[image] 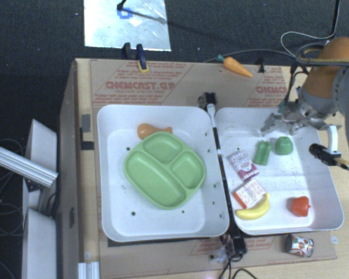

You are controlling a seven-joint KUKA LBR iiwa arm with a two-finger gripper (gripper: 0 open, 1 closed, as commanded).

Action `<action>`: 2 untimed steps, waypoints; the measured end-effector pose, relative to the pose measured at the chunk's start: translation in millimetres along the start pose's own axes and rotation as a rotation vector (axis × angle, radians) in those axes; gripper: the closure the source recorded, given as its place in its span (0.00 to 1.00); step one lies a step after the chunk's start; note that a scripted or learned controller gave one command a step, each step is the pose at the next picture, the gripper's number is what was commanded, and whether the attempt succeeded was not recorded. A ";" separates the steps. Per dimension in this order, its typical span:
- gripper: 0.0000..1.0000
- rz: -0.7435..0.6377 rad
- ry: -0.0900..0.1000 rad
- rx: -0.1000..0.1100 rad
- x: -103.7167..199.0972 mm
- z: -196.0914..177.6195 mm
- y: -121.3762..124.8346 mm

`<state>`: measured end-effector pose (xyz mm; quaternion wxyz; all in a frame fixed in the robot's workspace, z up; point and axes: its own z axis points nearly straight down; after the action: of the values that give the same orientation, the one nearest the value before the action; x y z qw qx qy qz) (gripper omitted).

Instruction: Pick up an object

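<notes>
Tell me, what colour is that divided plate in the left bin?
Light green. The plate shows clearly in the camera view, lying in the left bin.

The brown board [163, 83] under the two bins carries the red word "CHEMCAST", with smaller red print around it that is too small to read. The same red print repeats near its right end, partly hidden.

Two white bins [117, 133] [323, 217], one green divided plate [164, 168], one banana [253, 209], two snack packets [242, 163] [248, 193]
</notes>
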<state>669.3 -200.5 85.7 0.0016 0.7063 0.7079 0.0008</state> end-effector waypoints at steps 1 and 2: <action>0.00 -0.003 0.001 0.000 34.5 0.4 0.2; 0.00 -0.001 0.001 0.001 -2.0 -0.1 0.1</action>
<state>669.4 -202.5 85.7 0.0011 0.7061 0.7081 0.0009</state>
